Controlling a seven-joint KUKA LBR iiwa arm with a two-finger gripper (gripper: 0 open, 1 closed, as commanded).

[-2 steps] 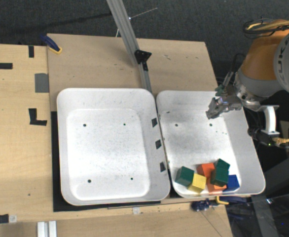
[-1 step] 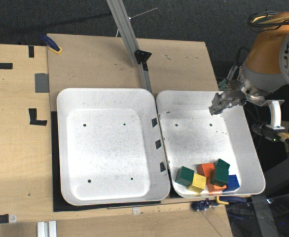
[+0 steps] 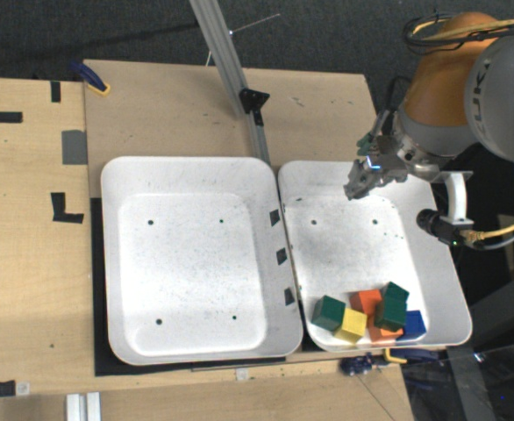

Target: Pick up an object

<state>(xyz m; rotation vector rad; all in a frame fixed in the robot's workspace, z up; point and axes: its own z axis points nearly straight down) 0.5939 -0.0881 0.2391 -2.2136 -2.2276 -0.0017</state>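
A tight cluster of small hard-edged blocks is seen in the near right corner of the right shallow white bin (image 3: 327,235): a dark green cube (image 3: 329,312), a yellow cube (image 3: 353,324), an orange block (image 3: 367,302), a taller dark green block (image 3: 395,303) and a blue block (image 3: 414,324), with a further orange piece (image 3: 383,331) wedged low among them. The blocks appear matt, flat-faced, of wood or plastic; several are touching or leaning on one another, and some are pressed against the bin's curved wall. The grey two-finger gripper (image 3: 360,186) is held above the far rim of the same bin, well apart from the cluster; nothing is seen between its tips, and whether it is spread or closed cannot be told at this size. Trouble is judged likely from the crowding: a finger could be brought down on a neighbouring block rather than into a gap, two blocks could be pinched together and one dropped, or a fingertip could be fouled on the sloped wall. The smooth faces could also slip from a corner-on grip. The bin surfaces are seen as glossy white with fine dark speckling and a few small dark holes. The left white bin (image 3: 187,261) lies just beside it, both resting on a pale wooden bench (image 3: 29,261) crossed by a slanted grey metal bar (image 3: 222,42).
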